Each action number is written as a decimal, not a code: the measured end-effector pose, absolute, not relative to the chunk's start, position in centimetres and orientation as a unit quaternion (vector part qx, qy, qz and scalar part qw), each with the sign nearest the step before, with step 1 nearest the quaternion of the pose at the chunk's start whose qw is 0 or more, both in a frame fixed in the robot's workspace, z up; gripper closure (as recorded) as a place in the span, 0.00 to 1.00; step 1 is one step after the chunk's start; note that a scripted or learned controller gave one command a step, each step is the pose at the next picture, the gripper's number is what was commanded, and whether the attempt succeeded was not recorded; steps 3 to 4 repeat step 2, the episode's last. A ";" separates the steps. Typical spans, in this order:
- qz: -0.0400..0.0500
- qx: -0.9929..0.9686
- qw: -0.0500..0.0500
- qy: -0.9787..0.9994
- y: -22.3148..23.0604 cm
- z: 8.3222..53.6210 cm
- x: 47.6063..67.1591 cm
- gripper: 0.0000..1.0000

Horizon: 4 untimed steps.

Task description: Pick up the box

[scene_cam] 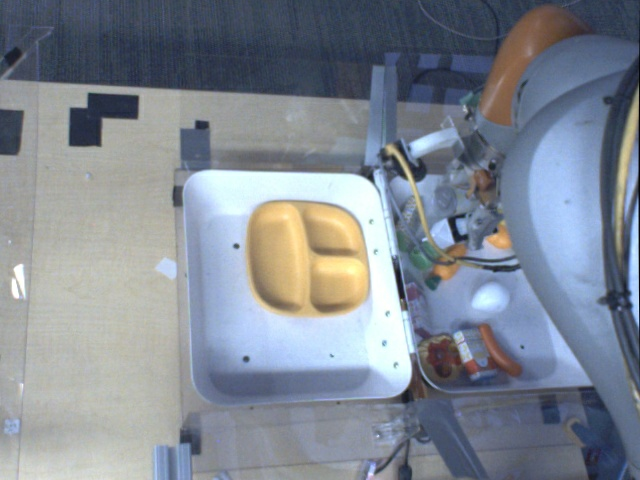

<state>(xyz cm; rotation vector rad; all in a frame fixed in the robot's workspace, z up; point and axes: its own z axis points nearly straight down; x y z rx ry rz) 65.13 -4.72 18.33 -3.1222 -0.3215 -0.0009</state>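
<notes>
Your arm (570,218) is reaching over the right bin (530,368), and its wrist end sits among cables and fittings at the far side of that bin; from this slant you cannot tell whether the jaws are wide or narrow, and nothing can be seen held between them. The box (464,351) you are after lies well apart from the jaws, toward the near edge of the same bin, close to the wall shared with the left bin (215,268). It looks like a small printed carton lying flat, so judge it light, fairly stiff along its edges but easy to crush on its broad faces, with a slick printed skin. An orange-red sausage-shaped thing (500,351) lies just beside it on the side away from the shared wall, and a dark reddish item (438,358) crowds its other side; whether either touches the box is too small to tell. A white rounded thing (490,296) sits between the jaws and the box, and green pieces (428,258) under a yellow cable (415,193) lie nearer the jaws, toward the shared wall. You would do best to close across the box's shorter span, from straight above, pressing gently and keeping clear of both neighbours. The yellow tray (305,258) in the left bin, far from the jaws across the wall, plays no part, nor does the bare bench (100,268)
</notes>
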 end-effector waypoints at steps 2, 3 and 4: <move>0.002 -0.991 0.001 -0.135 1.4 18.2 61.3 0.00; 0.002 -0.991 0.001 -0.135 1.4 18.2 61.3 0.00; 0.002 -0.991 0.001 -0.135 1.4 18.2 61.3 0.00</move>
